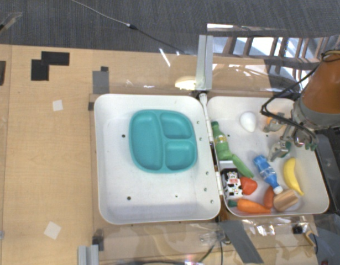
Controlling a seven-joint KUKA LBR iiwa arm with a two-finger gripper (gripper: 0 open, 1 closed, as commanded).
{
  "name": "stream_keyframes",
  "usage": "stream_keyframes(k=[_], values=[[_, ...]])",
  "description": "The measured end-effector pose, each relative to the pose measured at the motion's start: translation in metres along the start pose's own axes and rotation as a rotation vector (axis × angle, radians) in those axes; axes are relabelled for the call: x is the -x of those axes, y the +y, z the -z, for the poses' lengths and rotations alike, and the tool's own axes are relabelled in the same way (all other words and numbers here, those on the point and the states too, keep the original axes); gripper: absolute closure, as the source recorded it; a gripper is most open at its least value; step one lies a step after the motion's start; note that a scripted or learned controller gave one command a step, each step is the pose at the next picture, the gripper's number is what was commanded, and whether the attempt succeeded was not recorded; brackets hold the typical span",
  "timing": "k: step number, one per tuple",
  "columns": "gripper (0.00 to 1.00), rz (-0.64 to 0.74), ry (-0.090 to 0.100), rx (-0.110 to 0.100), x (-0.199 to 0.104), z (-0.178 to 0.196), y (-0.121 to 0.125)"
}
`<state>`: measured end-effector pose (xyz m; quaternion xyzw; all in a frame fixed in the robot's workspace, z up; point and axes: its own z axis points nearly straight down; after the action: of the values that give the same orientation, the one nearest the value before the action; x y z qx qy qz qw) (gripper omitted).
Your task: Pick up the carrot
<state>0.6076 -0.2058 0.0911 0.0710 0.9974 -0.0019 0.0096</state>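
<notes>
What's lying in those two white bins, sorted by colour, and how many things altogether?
Teal: 1, plate
Green: 1, bottle
White: 1, egg
Blue: 1, bottle
Yellow: 1, banana
Orange: 1, carrot
Tan: 1, bread roll
Total: 7 that I can name

Pale wood bench [42, 164] spans the frame below a dark carpeted strip. Two white bins side by side at centre-right: left bin [111, 203], right bin [319, 195], touching. Black angular marks [48, 64] upper left. Small pale paper squares [58, 105] at left.
</notes>
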Motion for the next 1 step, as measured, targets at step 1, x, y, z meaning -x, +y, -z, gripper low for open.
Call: stream_keyframes(k=[1], values=[[1.0, 0.007, -0.007, -0.001, 0.0027, 0.012, 0.0023]])
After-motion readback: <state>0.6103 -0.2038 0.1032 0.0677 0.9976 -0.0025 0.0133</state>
